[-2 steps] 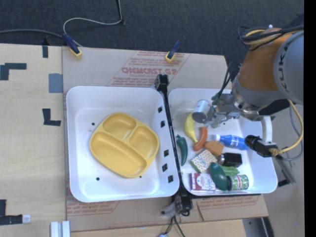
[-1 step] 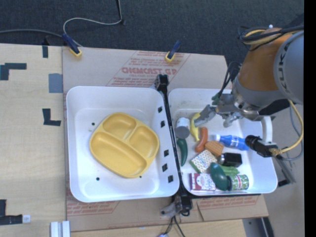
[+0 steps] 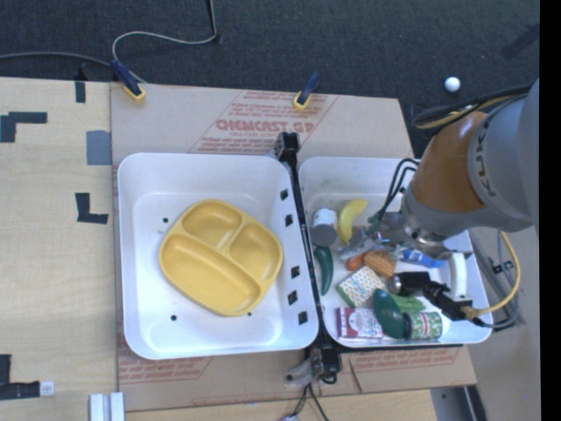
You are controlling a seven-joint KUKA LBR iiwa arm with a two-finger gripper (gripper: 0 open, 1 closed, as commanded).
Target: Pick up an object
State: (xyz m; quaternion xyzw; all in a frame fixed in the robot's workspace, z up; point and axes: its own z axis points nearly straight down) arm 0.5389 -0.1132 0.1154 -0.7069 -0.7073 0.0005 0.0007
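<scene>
Two shallow white plastic bins sit side by side on the cardboard-covered surface (image 3: 263, 125). Left bin (image 3: 140, 235): one yellow three-compartment plastic tray (image 3: 221, 256), lying flat near its centre. Right bin (image 3: 351, 169): a cluster of small objects right of the tray, namely a yellow banana (image 3: 350, 218), a dark green pepper (image 3: 323, 267), a dark green bottle (image 3: 392, 314) and a patterned green-and-white packet (image 3: 361, 284). The grey and orange arm (image 3: 460, 174) reaches over the right bin. Hand (image 3: 379, 233) low among the objects, just right of the banana; open or closed: cannot tell.
</scene>
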